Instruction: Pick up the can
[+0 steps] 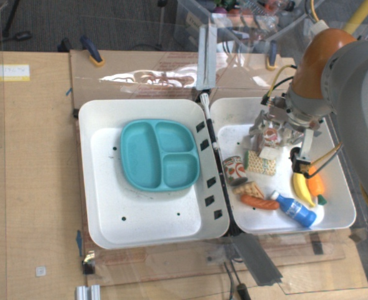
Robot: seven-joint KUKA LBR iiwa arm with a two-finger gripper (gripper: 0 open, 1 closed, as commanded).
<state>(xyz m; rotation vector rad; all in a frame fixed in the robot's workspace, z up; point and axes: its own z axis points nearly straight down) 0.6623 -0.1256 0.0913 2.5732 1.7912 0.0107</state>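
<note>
The can, small with a red and brown label, lies in the right bin against its left wall. My gripper hangs low in the same bin, up and to the right of the can and apart from it. A small red and white thing shows right under the gripper; I cannot tell what it is. A yellow-green patterned block lies between the gripper and the can.
Below the can lie a cracker-like piece and a red-orange carrot. A blue bottle, a banana and an orange thing sit at the bin's lower right. The left bin holds a teal divided plate.
</note>
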